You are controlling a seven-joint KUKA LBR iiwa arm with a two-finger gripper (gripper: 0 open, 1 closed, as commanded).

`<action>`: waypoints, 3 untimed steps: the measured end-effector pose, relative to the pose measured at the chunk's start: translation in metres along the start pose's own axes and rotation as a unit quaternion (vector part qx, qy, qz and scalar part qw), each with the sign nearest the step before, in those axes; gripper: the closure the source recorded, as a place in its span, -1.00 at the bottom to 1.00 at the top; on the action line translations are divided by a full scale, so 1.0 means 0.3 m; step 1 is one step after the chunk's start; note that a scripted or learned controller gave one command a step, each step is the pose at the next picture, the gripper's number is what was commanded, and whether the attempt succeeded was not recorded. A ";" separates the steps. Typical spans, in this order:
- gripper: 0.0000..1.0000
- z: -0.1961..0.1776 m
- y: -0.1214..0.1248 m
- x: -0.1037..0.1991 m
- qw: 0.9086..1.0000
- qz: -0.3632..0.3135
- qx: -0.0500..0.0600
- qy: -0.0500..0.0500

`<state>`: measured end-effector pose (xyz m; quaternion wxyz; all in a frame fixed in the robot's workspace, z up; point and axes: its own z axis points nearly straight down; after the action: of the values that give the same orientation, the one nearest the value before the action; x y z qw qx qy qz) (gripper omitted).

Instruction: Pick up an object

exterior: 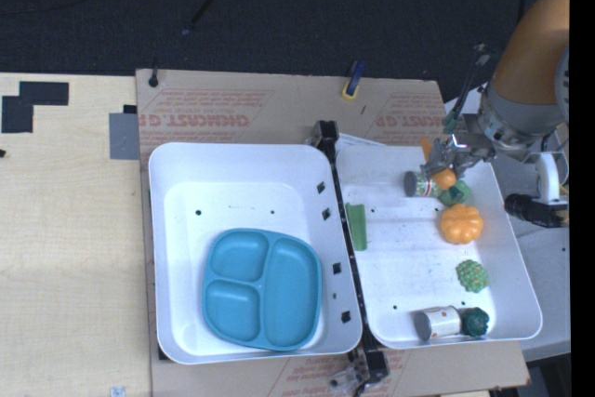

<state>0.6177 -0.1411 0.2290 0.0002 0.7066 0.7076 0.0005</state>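
Two white bins sit side by side. The left bin [167, 200] holds a blue tray [263, 289]. The right bin [521, 293] holds the objects: an orange pumpkin [461, 224] mid-bin, a small cluster with a can [420, 184] just above-left of the pumpkin, a green ball [471, 275] below it, another can [437, 324] lower still, a green stick [356, 226] far left of the pumpkin. The gripper [449, 165] hovers at the cluster; whether it grips anything cannot be told. Judged step: attempting the grasp. Next calls for closing firmly and lifting straight up.
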 end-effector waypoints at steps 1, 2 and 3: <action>1.00 -0.030 -0.126 0.105 1.000 0.000 0.002 0.001; 1.00 0.031 -0.244 0.214 1.000 0.000 0.004 0.001; 1.00 0.030 -0.281 0.268 1.000 0.000 0.003 0.001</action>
<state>0.5332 -0.0609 0.2198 -0.0023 0.7065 0.7077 -0.0012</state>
